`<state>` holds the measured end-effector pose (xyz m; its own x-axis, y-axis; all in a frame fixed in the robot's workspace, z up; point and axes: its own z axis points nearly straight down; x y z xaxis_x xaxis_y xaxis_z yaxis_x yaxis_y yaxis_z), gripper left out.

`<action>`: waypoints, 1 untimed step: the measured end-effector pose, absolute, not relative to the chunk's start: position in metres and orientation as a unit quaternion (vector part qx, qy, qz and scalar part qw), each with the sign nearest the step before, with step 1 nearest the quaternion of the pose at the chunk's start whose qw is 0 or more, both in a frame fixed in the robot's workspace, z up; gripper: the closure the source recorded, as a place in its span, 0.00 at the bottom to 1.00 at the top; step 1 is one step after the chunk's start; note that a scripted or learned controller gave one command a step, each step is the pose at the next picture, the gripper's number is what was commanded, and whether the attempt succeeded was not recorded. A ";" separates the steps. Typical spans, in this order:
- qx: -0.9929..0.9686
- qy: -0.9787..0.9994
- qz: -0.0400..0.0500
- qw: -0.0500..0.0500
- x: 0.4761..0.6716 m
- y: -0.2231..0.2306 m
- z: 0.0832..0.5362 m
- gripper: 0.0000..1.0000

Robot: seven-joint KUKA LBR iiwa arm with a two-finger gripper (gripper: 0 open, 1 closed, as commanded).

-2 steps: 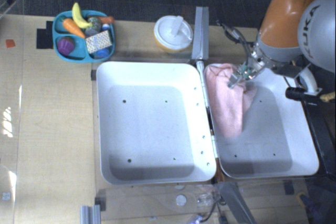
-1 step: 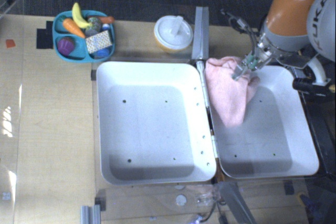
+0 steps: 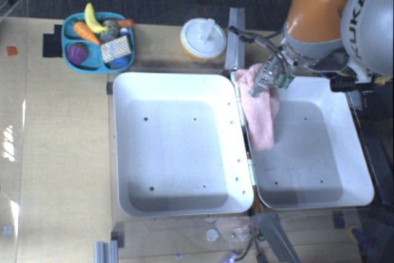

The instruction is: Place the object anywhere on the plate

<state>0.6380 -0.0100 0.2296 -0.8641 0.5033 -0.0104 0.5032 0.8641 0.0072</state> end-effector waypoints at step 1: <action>0.064 0.998 0.002 0.006 0.629 0.048 0.226 1.00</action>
<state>0.6295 0.0478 0.2257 -0.9919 0.1268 -0.0114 0.1268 0.9919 0.0044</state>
